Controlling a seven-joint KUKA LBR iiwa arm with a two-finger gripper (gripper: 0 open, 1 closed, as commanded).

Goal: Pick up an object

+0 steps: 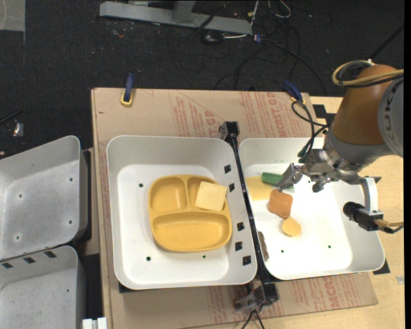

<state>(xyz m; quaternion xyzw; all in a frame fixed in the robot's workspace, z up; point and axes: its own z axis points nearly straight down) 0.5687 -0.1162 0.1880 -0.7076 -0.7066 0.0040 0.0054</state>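
Our jaws hang parted and empty. The orange block point(280, 204) lies just beside them, toward the camera. We should centre over it, clear of the green piece point(270, 176), before descending.

Dark carpet point(58, 64) (cables point(282, 16) strewn), cardboard benchtop point(173, 109)

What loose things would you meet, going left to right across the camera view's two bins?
Yellow divided plate → pale yellow flat piece → orange-brown block. The green piece and the small round orange piece overlap the block's span, so they are left out.
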